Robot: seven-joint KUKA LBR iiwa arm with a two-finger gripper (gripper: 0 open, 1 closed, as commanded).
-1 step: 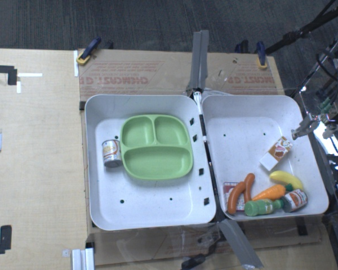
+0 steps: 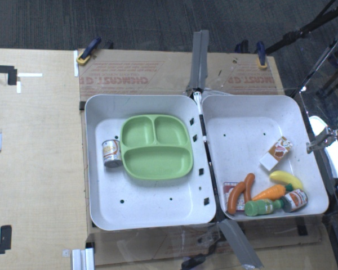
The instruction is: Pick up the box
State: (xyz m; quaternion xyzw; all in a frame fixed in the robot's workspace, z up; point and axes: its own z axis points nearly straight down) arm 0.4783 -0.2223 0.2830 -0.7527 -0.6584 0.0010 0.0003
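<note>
Box (image 2: 276,153): a small carton with a white end and an orange-and-red printed face, lying tilted in the right bin (image 2: 253,114), near its right wall. Nearer the camera, along that bin's front edge, lie a green bottle (image 2: 263,207), a sausage (image 2: 240,193), a carrot (image 2: 270,193), a banana (image 2: 287,179) and a small labelled jar (image 2: 296,200). In the left bin (image 2: 96,167) a green divided plate (image 2: 156,147) sits beside a tin can (image 2: 111,153). The end effector's state cannot be told.

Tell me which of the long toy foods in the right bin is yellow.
The banana, lying just below the small box. The carrot beside it is orange, the hot dog red, the bottle green.
</note>
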